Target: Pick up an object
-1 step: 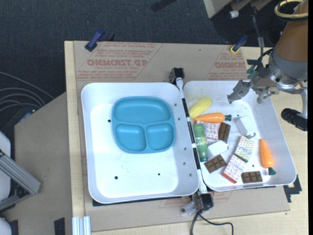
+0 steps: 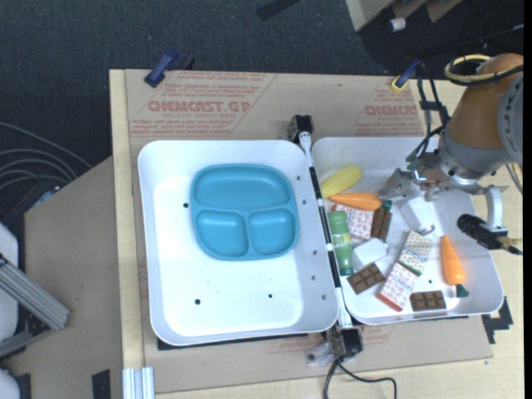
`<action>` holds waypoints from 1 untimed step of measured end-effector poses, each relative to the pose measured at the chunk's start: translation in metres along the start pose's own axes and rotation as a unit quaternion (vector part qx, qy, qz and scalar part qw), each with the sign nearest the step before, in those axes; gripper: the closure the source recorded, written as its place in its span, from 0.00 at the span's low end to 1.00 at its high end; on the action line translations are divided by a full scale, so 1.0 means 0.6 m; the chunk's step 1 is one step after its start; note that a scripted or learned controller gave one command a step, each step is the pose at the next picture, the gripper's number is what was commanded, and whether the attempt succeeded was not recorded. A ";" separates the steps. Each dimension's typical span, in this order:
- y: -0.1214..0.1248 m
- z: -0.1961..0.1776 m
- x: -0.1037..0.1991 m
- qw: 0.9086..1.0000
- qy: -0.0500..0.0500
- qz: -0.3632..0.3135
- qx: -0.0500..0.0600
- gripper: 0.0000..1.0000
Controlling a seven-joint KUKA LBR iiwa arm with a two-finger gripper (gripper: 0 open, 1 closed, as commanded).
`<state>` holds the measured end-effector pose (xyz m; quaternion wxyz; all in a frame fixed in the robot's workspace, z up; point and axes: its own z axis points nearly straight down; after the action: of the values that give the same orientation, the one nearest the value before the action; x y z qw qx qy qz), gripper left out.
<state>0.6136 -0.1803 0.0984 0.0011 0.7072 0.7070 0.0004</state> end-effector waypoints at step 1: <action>0.022 0.022 0.049 1.000 0.000 -0.001 0.000 0.00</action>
<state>0.6269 -0.1508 0.0853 0.0009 0.7067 0.7075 0.0006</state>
